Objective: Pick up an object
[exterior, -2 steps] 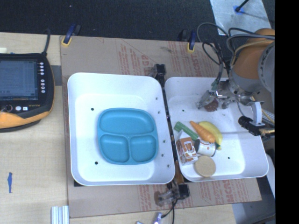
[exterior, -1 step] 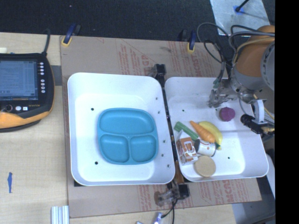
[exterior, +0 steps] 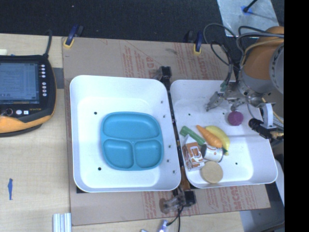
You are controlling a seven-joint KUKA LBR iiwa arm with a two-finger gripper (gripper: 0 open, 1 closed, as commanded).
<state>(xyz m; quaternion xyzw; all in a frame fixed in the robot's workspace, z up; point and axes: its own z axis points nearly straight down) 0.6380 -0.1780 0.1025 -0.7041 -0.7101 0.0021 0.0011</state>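
Note:
My gripper (exterior: pixel 226 103) hangs over the back of the right bin (exterior: pixel 256 170), open, with nothing between its fingers. A small purple ball (exterior: pixel 235 118) lies just in front of it and slightly to the right, apart from the fingers. Nearer the front, in the middle of that bin, an orange carrot (exterior: pixel 208 135) lies against a yellow banana (exterior: pixel 220 136), and a green piece (exterior: pixel 190 133) sits to their left. Below them are a small tin (exterior: pixel 213 153), a brown and white carton (exterior: pixel 192 155) and a round tan disc (exterior: pixel 211 172).
The left bin (exterior: pixel 87 100) holds a blue divided plate (exterior: pixel 131 140). A teach pendant (exterior: pixel 24 92) sits on the bench at far left. Cables (exterior: pixel 222 42) hang behind the arm, and clamps (exterior: pixel 71 36) grip the cardboard's back edge.

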